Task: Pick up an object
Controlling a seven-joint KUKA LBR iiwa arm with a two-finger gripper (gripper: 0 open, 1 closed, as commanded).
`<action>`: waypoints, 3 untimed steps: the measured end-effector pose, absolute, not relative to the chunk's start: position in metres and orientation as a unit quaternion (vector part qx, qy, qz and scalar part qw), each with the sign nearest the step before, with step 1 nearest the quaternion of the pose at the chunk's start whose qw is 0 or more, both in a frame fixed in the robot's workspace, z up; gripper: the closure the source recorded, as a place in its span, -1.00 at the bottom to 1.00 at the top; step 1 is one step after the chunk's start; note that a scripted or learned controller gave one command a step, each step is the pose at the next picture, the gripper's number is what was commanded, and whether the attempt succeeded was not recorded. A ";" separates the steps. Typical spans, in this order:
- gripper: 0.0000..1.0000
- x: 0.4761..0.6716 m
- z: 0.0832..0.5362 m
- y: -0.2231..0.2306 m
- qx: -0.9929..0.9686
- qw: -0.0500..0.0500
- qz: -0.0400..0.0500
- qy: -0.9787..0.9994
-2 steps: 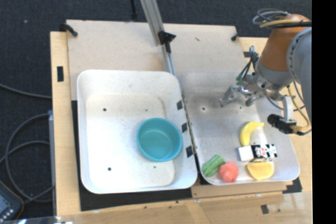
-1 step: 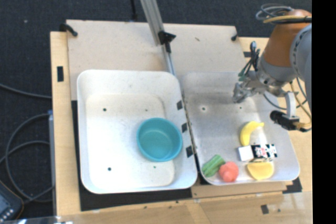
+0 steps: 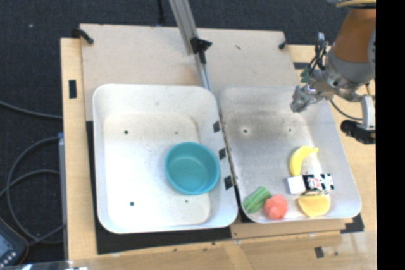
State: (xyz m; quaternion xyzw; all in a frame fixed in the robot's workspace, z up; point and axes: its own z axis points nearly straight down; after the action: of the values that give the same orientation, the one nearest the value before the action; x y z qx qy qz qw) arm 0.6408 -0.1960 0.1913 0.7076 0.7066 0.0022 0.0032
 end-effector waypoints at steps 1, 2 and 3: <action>1.00 0.638 0.236 -0.198 0.707 0.003 0.002 0.707; 1.00 0.639 0.254 -0.199 0.706 0.002 0.001 0.708; 1.00 0.644 0.257 -0.155 0.705 0.000 0.001 0.709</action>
State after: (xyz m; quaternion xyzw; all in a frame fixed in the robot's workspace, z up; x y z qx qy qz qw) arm 0.6436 -0.1550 0.2566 0.7049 0.7093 0.0008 0.0001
